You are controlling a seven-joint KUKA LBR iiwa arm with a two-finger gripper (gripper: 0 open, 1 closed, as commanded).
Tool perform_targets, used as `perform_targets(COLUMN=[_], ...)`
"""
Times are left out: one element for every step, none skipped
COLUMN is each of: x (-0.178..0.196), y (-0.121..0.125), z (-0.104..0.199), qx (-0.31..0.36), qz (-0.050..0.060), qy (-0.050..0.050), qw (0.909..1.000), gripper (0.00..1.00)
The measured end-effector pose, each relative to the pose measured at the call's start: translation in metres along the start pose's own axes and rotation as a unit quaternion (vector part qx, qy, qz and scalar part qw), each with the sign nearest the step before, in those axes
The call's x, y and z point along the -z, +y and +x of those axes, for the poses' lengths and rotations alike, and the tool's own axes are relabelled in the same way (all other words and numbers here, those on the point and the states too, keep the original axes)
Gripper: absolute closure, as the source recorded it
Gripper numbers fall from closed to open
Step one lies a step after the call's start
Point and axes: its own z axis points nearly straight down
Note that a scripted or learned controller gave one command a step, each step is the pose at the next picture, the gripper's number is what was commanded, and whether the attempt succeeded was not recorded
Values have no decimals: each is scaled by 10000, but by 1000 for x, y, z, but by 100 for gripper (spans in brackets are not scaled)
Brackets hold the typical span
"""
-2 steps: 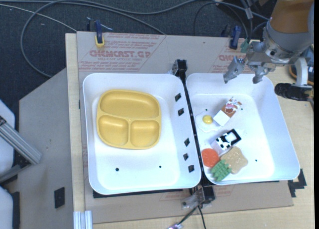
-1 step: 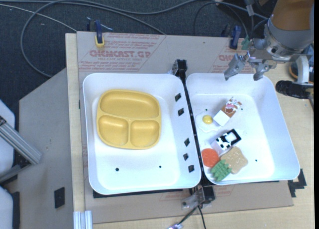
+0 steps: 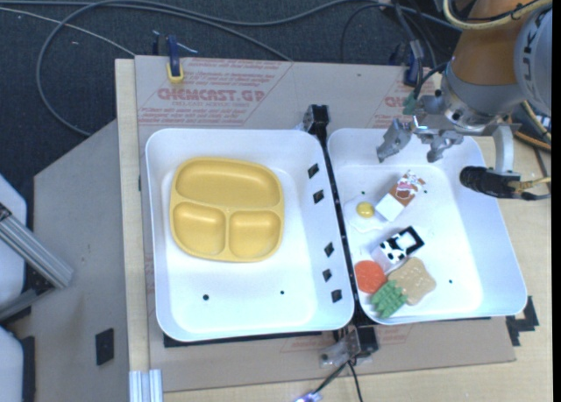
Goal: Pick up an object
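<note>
Two white bins sit on a board [image 3: 263, 94] over dark carpet strewn with cables. The left bin [image 3: 166, 243] holds a yellow tray [image 3: 228, 208]; the right bin [image 3: 482, 243] holds small toys [image 3: 399, 260]. The gripper [image 3: 412, 148] hangs over the right bin's far edge, jaws apart and holding nothing.

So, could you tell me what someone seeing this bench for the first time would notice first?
Probably the big yellow divided plate, alone in the left bin. Next comes the grey and orange arm at upper right, its gripper open above the far end of the right bin. Below it lies a cluster of small toy foods, among them a red round piece and a tan toast slice.
</note>
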Motion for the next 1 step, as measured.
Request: perform_targets(x=[-47], y=[-4], z=[-8], qx=[-4], qz=[-2], qy=[-4], qw=[10000], gripper=[0])
